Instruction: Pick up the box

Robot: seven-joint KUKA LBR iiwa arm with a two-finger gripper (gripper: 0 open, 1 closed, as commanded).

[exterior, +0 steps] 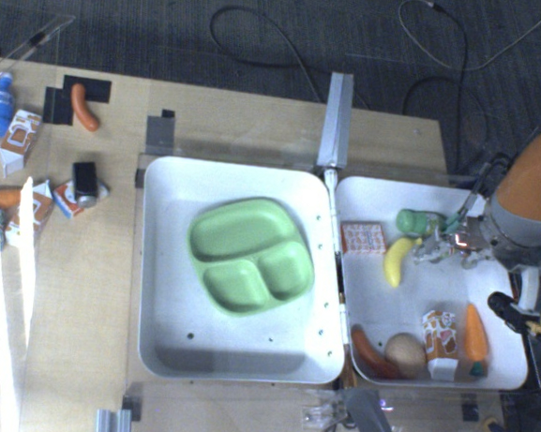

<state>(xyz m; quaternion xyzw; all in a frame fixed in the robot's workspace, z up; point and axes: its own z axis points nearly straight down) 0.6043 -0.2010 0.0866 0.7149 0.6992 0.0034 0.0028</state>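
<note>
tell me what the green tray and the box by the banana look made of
Green tray: likely moulded plastic, matte, with one even colour and rounded compartment walls. Box: probably printed cardboard, flat with a red and white pattern; too small to be sure. It lies beside the banana.

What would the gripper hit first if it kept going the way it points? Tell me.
Probably the banana: the gripper reaches leftward from the right, low over the right bin, with the banana just ahead. Depth is unclear, so it could pass above it.

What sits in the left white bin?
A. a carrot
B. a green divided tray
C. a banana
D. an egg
B: the green divided tray lies alone in the left bin, while the banana, carrot and egg are in the right bin.
</note>
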